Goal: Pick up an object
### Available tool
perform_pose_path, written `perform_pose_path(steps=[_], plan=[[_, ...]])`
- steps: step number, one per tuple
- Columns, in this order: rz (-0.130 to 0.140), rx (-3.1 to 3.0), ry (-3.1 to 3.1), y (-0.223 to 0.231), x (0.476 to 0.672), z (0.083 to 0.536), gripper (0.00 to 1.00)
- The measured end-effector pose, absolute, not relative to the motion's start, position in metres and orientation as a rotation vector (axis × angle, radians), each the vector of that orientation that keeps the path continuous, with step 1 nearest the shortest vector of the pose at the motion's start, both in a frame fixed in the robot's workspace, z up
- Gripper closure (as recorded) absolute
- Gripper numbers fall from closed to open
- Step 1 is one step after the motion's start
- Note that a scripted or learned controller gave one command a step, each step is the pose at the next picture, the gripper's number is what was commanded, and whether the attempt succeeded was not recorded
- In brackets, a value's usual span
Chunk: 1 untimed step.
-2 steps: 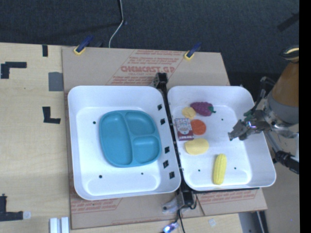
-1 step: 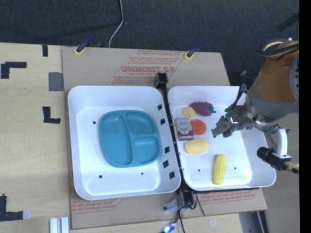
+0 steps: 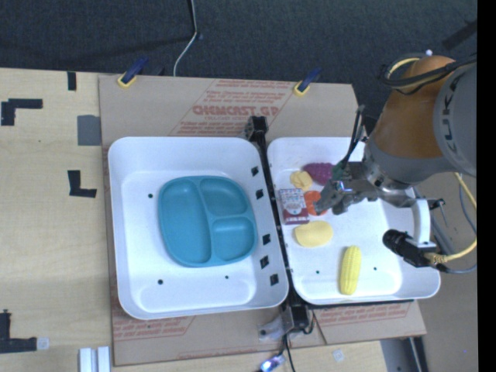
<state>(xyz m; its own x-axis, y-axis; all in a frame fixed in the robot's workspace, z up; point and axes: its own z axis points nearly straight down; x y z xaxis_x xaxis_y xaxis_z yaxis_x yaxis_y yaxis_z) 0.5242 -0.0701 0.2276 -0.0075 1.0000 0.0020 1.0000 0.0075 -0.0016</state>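
Note:
My gripper (image 3: 332,195) reaches into the right bin (image 3: 403,285) from the right, low over a small orange-red piece (image 3: 311,201). Close around it lie a purple item (image 3: 316,170), a small yellow piece (image 3: 301,180) and a printed packet (image 3: 292,204). A pale yellow lemon-like object (image 3: 313,234) rests just below the gripper. A yellow corn cob (image 3: 350,269) lies toward the bin's front. Whether anything sits between the fingers is hidden by the gripper body.
The left bin (image 3: 132,285) holds a blue divided plate (image 3: 208,220). Both bins stand on a cardboard sheet (image 3: 225,103) on the wooden bench. A black divider with clips (image 3: 267,200) runs between the bins.

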Motion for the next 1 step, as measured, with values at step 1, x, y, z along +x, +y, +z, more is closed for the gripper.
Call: perform_pose_path(steps=[1], plan=[[0.000, -2.211, -2.228, -0.0140, 0.5404, 0.2324, 1.00]])
